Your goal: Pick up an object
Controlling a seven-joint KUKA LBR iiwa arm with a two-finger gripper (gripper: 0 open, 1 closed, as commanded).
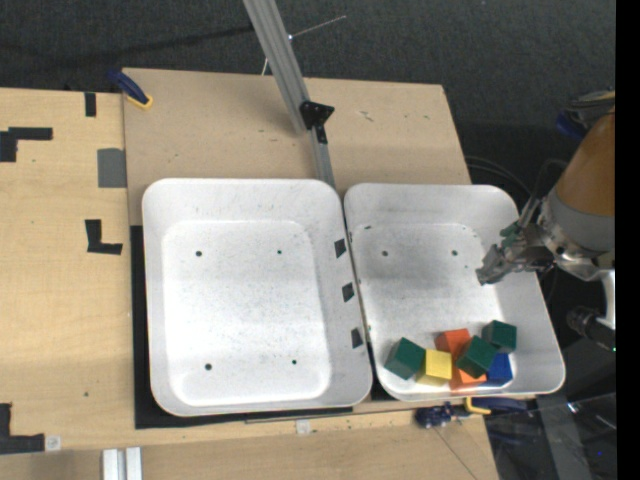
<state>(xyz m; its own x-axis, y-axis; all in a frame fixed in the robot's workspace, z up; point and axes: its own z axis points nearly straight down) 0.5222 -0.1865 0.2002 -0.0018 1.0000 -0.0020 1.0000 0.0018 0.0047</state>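
I'm reaching in from three o'clock, my arm grey with the orange band showing at the edge, and my pincer hangs over the right bin, close to its three o'clock wall. How far my pincer is parted I cannot tell from up here; the tip is a small dark blur, and nothing shows between it. The blocks are all huddled down at the five o'clock corner of that right bin, well below my pincer and apart from it. There's a green block at the nine o'clock end of the heap, a yellow block just beside it, an orange block toward twelve o'clock of the yellow, touching it as far as I can see. Another green one sits at the two o'clock side of the pile, a third dark green one in the middle, and a blue block at the four o'clock end against the wall. The left bin lies at nine o'clock of the right one, rims touching along the middle. Both bins rest on the worktop, and a grey rail runs in at a slant from twelve o'clock down to where the bins meet.
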